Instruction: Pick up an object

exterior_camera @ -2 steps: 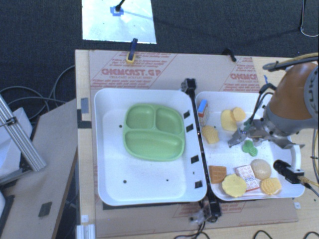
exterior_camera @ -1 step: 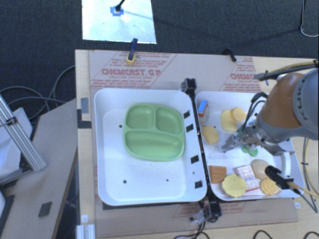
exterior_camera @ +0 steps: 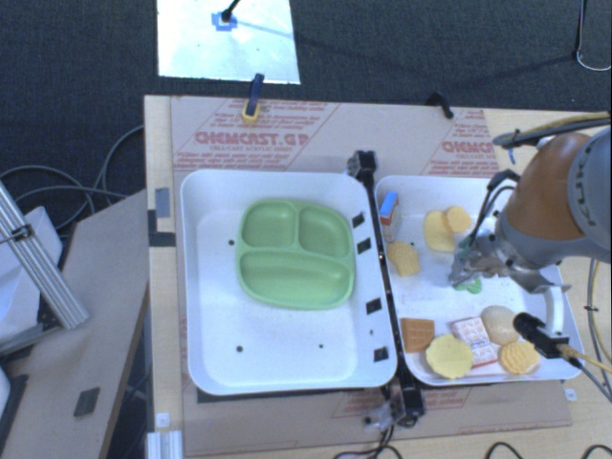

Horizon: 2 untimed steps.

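My gripper [exterior_camera: 468, 273] is low in the right bin [exterior_camera: 411, 185], near its middle right, with the grey and orange arm coming in from the right. Its tips sit over a small green piece [exterior_camera: 473, 286]. Toy foods lie around it: two pale yellow rounds [exterior_camera: 447, 226] above, a yellow piece [exterior_camera: 404, 257] to the left, a tan square cracker [exterior_camera: 417, 334], a yellow round [exterior_camera: 448, 356], a red and white packet [exterior_camera: 474, 339], a cream oval [exterior_camera: 499, 323] and a waffle round [exterior_camera: 519, 357] below. A small carton [exterior_camera: 387, 207] lies top left.
The left bin [exterior_camera: 210, 352] holds a green three-part plate [exterior_camera: 295, 253]. A black divider with clips [exterior_camera: 375, 285] runs between the bins. Cardboard lies under both bins, and a white sheet [exterior_camera: 228, 27] lies on the dark floor behind.
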Each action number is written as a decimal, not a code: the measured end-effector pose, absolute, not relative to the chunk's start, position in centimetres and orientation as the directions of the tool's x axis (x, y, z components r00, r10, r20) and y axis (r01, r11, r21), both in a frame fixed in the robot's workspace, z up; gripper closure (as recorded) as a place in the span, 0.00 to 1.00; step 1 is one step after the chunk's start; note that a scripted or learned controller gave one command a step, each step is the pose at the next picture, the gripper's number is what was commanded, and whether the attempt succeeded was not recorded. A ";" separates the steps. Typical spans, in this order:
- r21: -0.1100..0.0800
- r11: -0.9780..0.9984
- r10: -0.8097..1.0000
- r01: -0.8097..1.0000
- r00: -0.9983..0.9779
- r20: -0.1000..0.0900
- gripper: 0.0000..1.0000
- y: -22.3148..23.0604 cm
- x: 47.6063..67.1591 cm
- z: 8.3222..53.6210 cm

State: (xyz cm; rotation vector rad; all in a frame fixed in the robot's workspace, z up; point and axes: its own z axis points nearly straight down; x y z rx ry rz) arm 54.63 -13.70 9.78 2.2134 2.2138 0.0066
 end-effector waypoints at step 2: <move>0.006 0.004 1.000 1.000 -0.004 -0.001 1.00 -13.6 55.5 19.1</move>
